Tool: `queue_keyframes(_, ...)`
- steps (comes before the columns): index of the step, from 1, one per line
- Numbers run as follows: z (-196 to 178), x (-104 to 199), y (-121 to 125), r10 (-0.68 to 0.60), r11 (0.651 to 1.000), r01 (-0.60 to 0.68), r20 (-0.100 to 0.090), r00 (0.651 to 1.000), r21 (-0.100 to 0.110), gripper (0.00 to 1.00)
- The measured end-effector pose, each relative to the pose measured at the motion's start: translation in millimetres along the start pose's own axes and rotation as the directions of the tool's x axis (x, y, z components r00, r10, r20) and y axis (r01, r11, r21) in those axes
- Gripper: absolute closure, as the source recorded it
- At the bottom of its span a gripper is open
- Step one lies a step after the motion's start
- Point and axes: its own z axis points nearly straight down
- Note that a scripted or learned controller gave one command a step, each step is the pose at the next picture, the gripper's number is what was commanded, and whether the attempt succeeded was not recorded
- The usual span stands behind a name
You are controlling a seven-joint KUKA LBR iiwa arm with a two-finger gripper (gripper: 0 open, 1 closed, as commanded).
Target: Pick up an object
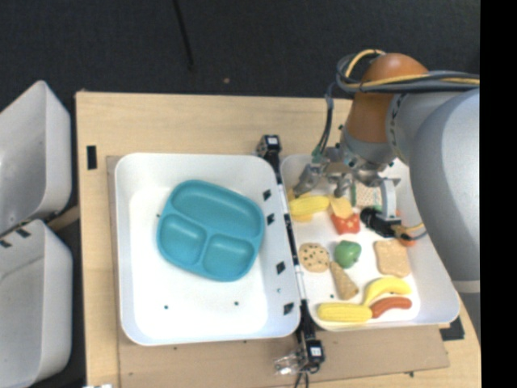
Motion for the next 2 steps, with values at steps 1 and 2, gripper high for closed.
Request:
queue_keyframes(1,-1.4,-0.8,0.7,0.001,1.000,-0.001,0.000,1.000,-0.003,0.00)
queue_keyframes(2,-12.7,-1.7,1.6,0.002,1.000,-0.002,0.000,1.000,-0.006,1.00)
